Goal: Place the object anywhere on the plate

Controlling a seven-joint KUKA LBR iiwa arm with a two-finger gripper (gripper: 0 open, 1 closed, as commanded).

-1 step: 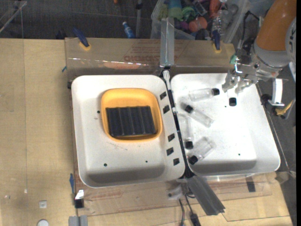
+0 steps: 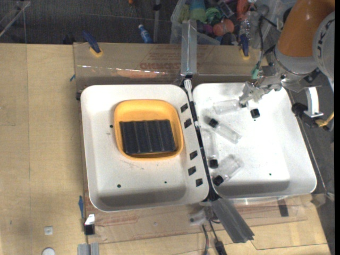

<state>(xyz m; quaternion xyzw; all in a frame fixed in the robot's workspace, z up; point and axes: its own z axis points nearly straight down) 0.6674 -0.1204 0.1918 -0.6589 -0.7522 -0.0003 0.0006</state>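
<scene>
Camera view looked down at a slant on the pale wooden tabletop (image 2: 37, 116), which carried two shallow white bins side by side. The left white bin (image 2: 95, 179) held a yellow-orange rounded-square plate (image 2: 146, 108), and a dark ribbed rectangular block (image 2: 147, 137) lay flat on that plate, covering most of its middle and lower part. The right white bin (image 2: 276, 158) held three small clear plastic bottles with black caps: one clear bottle (image 2: 224, 107) near the bin's upper left part, a second clear bottle (image 2: 223, 130) lying at a slant just below it, and a third clear bottle (image 2: 227, 169) lying near the bin's lower left corner with its cap toward the divider. A small black cube-like piece (image 2: 255, 112) lay on the bin floor to the right of the upper bottle. The grey arm with its orange band (image 2: 304, 23) entered from the upper right. Its claw (image 2: 248, 97) hung over the upper part of the right bin, close above and to the right of the uppermost bottle, with the small black piece just below it. The claw tips were too small and blurred to make out, so I could not tell how far open it was or whether it had hold of anything. A clear tub of coloured toys (image 2: 223, 7) stood beyond the bins at the top.
</scene>
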